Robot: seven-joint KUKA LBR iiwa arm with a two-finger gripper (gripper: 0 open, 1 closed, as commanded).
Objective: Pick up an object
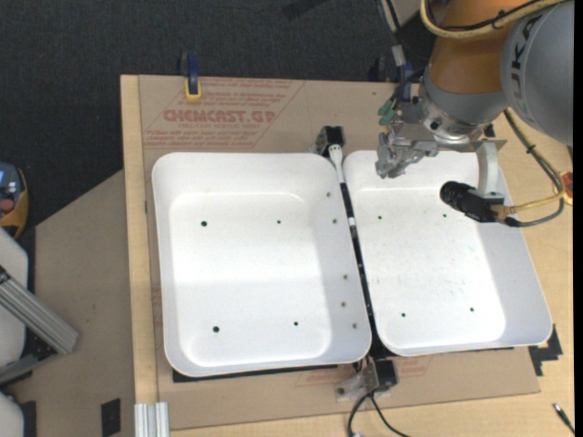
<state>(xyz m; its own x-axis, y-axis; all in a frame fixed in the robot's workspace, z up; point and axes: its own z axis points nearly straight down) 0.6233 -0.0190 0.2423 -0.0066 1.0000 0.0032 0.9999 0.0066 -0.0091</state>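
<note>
The metal two-finger tool [393,164] hangs over the far edge of the right shallow white plastic bin [455,321]. I cannot tell how far it is open. Nothing is seen in it.

A dark floor [137,16] lies behind and to the left of the gripper [393,164], a brown board [228,107] with red letters sits below it, and a blue clamp [190,71] grips the board's far edge.

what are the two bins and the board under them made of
Both bins, left and right, look like thin moulded white plastic: smooth, slightly glossy, with rounded corners. The board beneath looks like brown cardboard or fibreboard, matte, with red printed lettering.
</note>
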